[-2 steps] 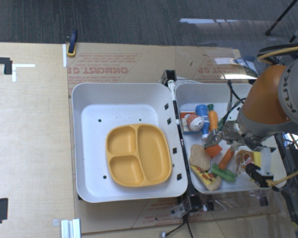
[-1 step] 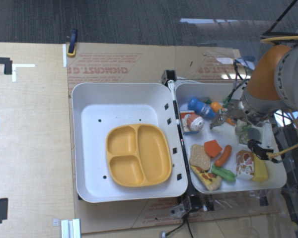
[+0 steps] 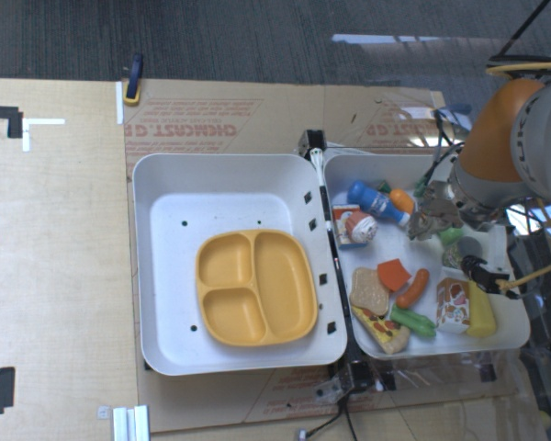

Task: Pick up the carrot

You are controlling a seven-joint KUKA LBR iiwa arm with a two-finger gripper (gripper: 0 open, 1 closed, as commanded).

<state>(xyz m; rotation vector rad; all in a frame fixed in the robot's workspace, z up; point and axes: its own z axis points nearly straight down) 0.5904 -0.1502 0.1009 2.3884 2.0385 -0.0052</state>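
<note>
The carrot (image 3: 401,198) appears as a small orange piece near the back of the right bin (image 3: 519,338), lying against a blue bottle (image 3: 372,198). Its right end is hidden behind the arm. My gripper (image 3: 428,221) hangs low in that bin, just right of the carrot and slightly nearer the front. The grey wrist with its orange band (image 3: 496,136) rises behind it. I see nothing held.
The right bin also holds a red-and-white can (image 3: 354,227), an orange wedge (image 3: 393,273), a sausage (image 3: 413,288), bread (image 3: 368,292), a pizza slice (image 3: 383,332), a green pod (image 3: 413,321), a carton (image 3: 452,303) and a yellow piece (image 3: 481,310). A yellow divided plate (image 3: 255,286) lies in the left bin (image 3: 165,246).
</note>
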